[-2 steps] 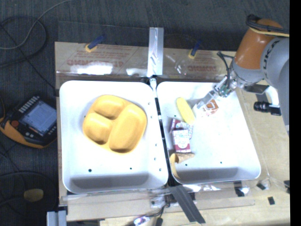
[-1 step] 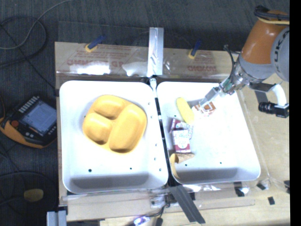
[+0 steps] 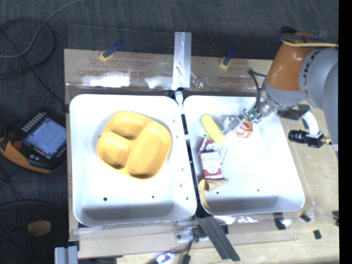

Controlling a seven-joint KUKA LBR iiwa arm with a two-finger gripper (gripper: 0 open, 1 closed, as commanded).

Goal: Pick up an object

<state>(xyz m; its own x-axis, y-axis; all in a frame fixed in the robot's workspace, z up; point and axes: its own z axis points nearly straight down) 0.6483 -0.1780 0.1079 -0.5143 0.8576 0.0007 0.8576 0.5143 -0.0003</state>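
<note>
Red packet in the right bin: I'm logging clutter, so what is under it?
The red packet lies on the right bin floor, its lower end overlapping a tan piece. Anything directly beneath it is covered.

A handheld control pendant (image 3: pixel 34 142) with a lit screen lies on the dark floor left of the bench (image 3: pixel 137 70) (cables trail nearby). Blue and yellow clamps (image 3: pixel 111 49) grip the bench's far edge.

Left bin (image 3: pixel 82 202): yellow tray (image 3: pixel 133 143) fills centre, open floor along 6 o'clock edge | Right bin (image 3: pixel 286 191): banana (image 3: pixel 212 128), packets (image 3: pixel 213 159) crowd 9 o'clock side; open floor from 3 to 6 o'clock | Arm (image 3: pixel 291 76) blocks 1 o'clock corner.
</note>
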